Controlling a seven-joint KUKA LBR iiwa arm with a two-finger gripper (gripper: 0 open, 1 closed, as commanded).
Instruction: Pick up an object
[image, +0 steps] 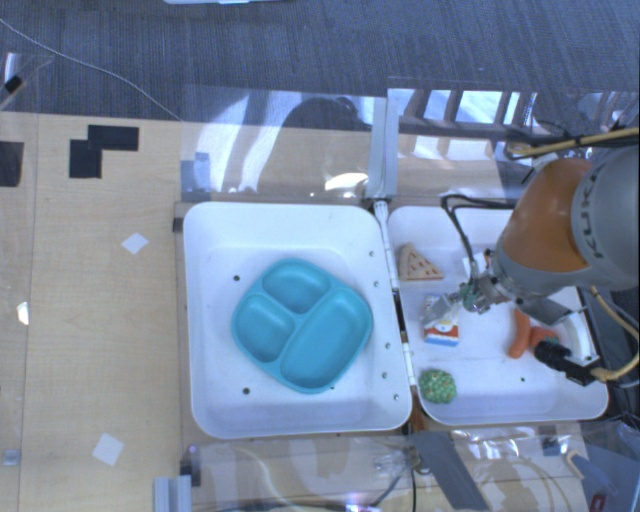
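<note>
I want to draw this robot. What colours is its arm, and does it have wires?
The arm is grey and rounded, with a wide orange band above the wrist. Its gripper is small, grey and metallic. Thin black cables loop beside it.

My arm (575, 225) runs off the right edge and covers part of the right bin (500, 405). The hand (462, 300) looks blurred, perhaps touching the small carton (441, 333).

— What sits on the tabletop (90, 330)?
— 2 white bins side by side. The left bin (215, 400) carries a teal divided plate (302, 324) with 3 compartments.
— And the wood itself?
— Black angular markers (100, 148) near its far left, plus small pale square tags (134, 242).
</note>
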